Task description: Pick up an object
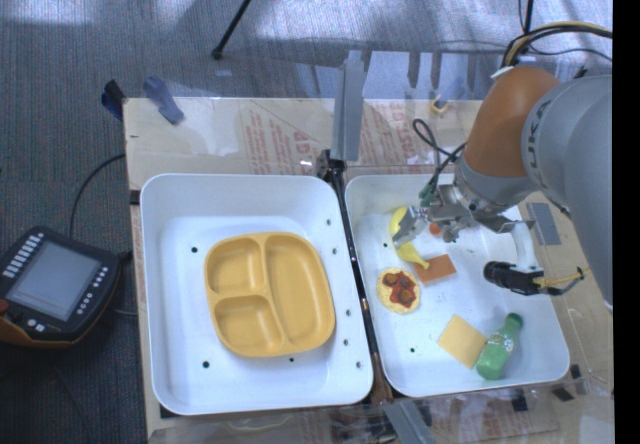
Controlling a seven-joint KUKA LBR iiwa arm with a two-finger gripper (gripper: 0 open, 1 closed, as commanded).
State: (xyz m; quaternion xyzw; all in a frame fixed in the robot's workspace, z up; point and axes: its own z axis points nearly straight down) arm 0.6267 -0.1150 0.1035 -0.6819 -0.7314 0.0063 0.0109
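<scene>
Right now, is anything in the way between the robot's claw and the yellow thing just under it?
Nothing visible. The gripper hangs right over the yellow toy in the right bin; the pizza toy and green bottle lie off to the side.

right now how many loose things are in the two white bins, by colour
Yellow: 4 - divided plastic plate, flat cheese square, small wedge, rounded piece by the gripper
Green: 1 - toy bottle
Orange-brown: 1 - flat slab
Red-topped: 1 - round mini pizza
Total: 7
</scene>
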